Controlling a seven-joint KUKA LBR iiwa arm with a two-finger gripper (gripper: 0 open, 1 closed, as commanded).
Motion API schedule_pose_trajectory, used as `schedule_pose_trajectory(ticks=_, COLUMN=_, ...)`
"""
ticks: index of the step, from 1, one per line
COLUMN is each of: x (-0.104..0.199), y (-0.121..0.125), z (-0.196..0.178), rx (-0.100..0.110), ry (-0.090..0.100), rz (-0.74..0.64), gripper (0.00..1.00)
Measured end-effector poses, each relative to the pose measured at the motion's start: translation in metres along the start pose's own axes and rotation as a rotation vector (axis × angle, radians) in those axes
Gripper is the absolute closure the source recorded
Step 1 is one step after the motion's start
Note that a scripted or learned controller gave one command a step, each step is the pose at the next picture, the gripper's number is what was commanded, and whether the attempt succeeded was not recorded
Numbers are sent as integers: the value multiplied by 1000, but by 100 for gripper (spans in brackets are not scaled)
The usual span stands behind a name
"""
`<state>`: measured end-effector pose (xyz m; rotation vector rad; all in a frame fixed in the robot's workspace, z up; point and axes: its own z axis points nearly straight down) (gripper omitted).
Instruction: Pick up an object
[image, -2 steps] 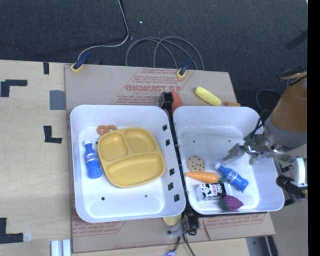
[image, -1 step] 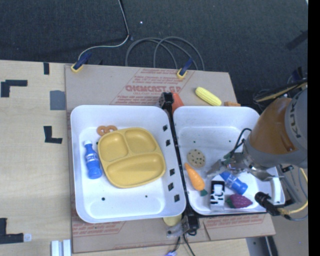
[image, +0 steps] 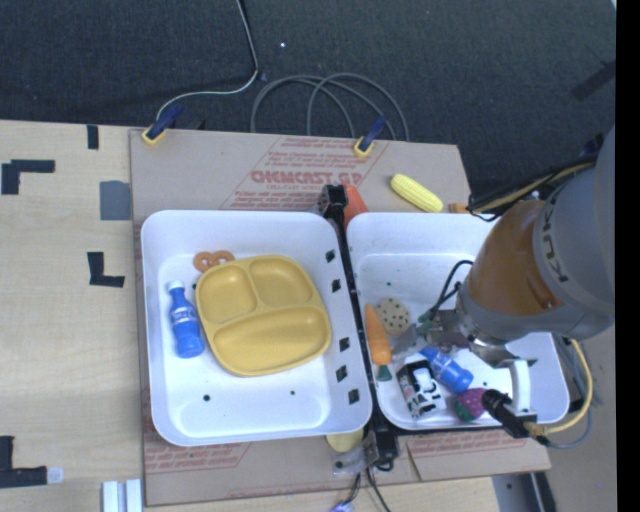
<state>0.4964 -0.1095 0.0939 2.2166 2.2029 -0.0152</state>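
Hand (image: 432, 352) sits low inside the right bin (image: 420, 240), under the arm's (image: 560, 250) orange band and grey wrist, among a cluster of small items. Whether it is open or closed cannot be told; the wrist body hides that, and no item can be confirmed as gripped.

Taking the right bin as reference: a blue bottle-shaped object (image: 447, 371) lies just beside the hand, near the bin's front half. A black-and-white item (image: 420, 390) rests toward the front wall, with a purple piece (image: 468, 405) close by on its right. An orange carrot-shaped toy (image: 378, 338) lies along the bin's left wall, and a tan dotted piece (image: 394, 314) sits beside it toward the middle.

Touching the right bin's left wall stands the left bin (image: 160, 240). It carries a yellow divided plate (image: 264, 314), a blue bottle (image: 184, 322) beside the plate, and a small orange pretzel shape (image: 212, 260) behind it.

Behind the right bin, a yellow corn toy (image: 415, 192) lies on the brown cardboard sheet (image: 280, 170) that underlies both bins. Blue and yellow clamps (image: 370, 134) pin the sheet's far edge. The worktop (image: 60, 300) is pale wood with black tape marks. Dark carpet (image: 120, 50) lies beyond, crossed by looped cables (image: 320, 95).
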Motion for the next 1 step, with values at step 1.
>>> schedule_pose_trajectory(ticks=1, x=6, y=5, z=-11, rx=-11, ry=12, rz=-4, gripper=100)
